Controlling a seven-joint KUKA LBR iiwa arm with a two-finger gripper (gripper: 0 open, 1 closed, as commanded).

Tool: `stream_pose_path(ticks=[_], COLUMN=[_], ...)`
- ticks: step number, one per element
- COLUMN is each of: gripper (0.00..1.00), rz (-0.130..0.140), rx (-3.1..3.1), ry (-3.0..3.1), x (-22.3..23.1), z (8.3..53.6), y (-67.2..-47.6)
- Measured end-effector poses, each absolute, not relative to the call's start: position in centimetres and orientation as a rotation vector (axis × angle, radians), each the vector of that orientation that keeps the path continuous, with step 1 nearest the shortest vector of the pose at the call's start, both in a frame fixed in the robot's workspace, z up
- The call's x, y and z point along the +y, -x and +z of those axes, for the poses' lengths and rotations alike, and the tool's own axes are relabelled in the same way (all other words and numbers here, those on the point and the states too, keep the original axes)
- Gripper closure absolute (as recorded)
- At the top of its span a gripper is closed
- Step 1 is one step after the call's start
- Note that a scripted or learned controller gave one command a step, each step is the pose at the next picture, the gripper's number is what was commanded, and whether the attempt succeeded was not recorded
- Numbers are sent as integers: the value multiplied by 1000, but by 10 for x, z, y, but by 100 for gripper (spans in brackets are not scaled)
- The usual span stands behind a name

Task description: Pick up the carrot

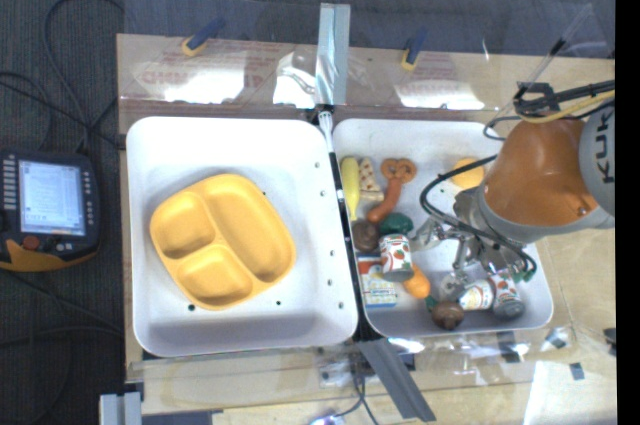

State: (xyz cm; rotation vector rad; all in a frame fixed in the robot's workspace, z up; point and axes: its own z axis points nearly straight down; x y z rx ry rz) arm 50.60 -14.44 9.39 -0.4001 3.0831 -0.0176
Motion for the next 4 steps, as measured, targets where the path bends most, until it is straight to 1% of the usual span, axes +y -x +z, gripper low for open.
stream_pose_path(ticks=[1,2,3,4], gripper=[100,100,0,0], rz=[-18,-8,-1,-10], rx=[3088,3097,3106,3058], ry=[402,452,453,648], x=[-143,-145,-144,-148], z=[104,226,222,92], y=[-506,-506,-504,-509])
